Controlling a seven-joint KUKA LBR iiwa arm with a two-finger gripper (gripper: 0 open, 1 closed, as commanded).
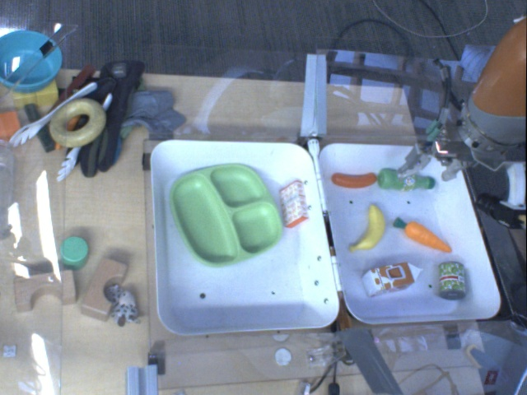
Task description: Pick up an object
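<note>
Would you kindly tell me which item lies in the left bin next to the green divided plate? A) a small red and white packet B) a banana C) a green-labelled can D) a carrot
A: the small red and white packet lies in the left bin at the right edge of the green divided plate, while the banana, carrot and can sit in the right bin.

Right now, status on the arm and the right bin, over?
Gripper low over right bin's far edge, at the green object. Nothing seen held. Hot dog, banana, carrot close by.
</note>
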